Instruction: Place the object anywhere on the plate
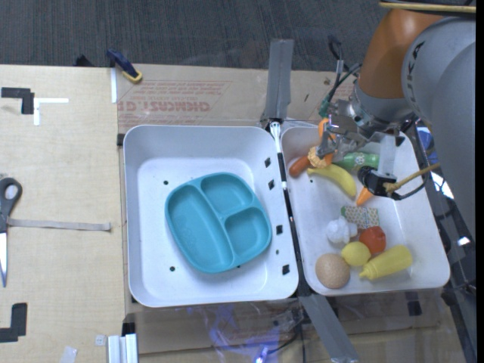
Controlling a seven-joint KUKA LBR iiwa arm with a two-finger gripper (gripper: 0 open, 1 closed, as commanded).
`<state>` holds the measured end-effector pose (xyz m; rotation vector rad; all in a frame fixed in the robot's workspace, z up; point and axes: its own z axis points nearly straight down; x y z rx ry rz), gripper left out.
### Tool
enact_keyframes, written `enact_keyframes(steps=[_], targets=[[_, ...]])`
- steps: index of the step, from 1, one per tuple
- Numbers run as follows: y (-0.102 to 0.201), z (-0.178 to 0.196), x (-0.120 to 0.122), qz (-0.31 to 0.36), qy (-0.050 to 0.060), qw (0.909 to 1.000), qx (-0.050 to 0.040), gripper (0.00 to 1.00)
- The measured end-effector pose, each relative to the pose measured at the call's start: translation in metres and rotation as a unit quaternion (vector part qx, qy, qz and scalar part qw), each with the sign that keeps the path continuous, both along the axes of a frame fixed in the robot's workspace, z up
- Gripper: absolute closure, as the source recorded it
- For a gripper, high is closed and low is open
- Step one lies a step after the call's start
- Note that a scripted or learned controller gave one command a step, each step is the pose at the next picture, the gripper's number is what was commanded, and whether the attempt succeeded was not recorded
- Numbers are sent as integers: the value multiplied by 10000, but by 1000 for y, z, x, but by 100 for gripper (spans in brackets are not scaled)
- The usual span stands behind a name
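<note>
A blue plate with three compartments lies in the left bin, nothing on it. My gripper is low over the far left corner of the right bin. It hangs just above a yellow banana, beside an orange carrot piece and a green bottle. The wrist hides what is directly under it. Nothing is visibly lifted clear of the bin.
More items lie in the right bin: a small orange piece, a white garlic, a red tomato, a lemon, an egg, a yellow squash. Scissors rest on the bench at far left.
</note>
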<state>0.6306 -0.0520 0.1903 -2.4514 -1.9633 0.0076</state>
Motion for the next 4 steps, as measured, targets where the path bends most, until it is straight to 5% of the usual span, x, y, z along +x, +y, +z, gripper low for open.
enact_keyframes(steps=[1,2,3,4], targets=[[62,61,-23,-581,-17,9983,0,100],[116,53,-65,-1799,-6,9837,-3,100],[177,13,-76,-2359,2,9718,-9,100],[177,13,-76,-2359,-1,9718,-9,0]])
